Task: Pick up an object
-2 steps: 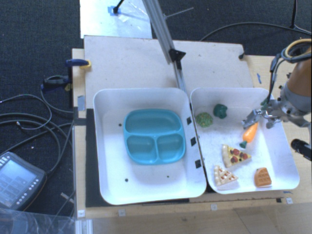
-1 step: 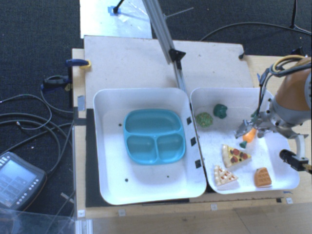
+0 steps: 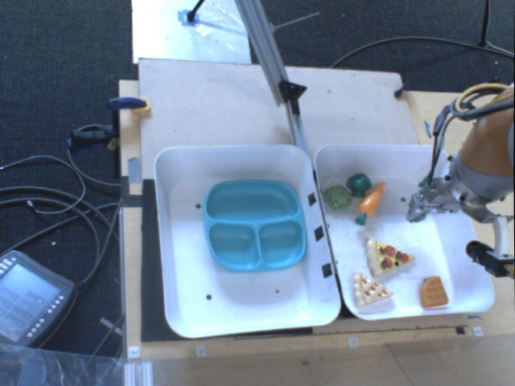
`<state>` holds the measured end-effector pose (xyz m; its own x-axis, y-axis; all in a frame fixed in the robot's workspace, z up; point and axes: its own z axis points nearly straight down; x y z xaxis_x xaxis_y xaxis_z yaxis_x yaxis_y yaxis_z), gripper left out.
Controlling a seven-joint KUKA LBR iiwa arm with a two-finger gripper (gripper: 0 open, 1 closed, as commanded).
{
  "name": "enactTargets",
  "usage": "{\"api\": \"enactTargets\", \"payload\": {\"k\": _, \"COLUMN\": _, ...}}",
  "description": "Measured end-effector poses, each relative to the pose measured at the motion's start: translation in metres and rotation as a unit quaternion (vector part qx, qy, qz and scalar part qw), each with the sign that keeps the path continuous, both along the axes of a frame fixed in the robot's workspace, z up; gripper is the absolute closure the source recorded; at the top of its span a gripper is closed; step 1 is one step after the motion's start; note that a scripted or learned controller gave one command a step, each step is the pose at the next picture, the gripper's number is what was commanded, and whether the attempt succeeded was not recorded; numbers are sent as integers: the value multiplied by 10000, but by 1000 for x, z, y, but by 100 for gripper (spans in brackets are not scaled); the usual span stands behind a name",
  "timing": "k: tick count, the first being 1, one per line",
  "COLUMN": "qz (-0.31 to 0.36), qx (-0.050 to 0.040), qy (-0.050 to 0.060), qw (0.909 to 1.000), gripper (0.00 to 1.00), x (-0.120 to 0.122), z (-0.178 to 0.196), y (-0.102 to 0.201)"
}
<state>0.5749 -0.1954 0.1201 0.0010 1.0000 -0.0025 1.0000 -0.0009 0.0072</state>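
Hovering: arm (image 3: 483, 155) over rt bin (image 3: 475, 240), nr carrot (image 3: 371, 202).

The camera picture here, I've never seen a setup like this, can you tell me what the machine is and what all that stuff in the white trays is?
One fixed camera looks down at a slant on a bench. The grey robot arm with an orange band reaches in from the right; its pincer hangs over the right shallow white bin. That bin holds toy food: a carrot, a green round vegetable, a dark green piece, two pizza slices and a brown biscuit. The left white bin holds a blue divided plastic plate. I see nothing held.
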Motion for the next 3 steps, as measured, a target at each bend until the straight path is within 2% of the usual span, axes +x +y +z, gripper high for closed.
{"api": "enactTargets", "payload": {"k": 1, "qz": 33, "qx": 4, "qy": 2, "qw": 10000, "gripper": 100, "x": -3, "z": 50, "y": 8}}
{"api": "enactTargets", "payload": {"k": 2, "qz": 37, "qx": -3, "qy": -6, "qw": 10000, "gripper": 100, "x": 4, "z": 106, "y": -2}}
{"api": "enactTargets", "payload": {"k": 3, "qz": 43, "qx": 5, "qy": 10, "qw": 10000, "gripper": 100, "x": 5, "z": 131, "y": -2}}
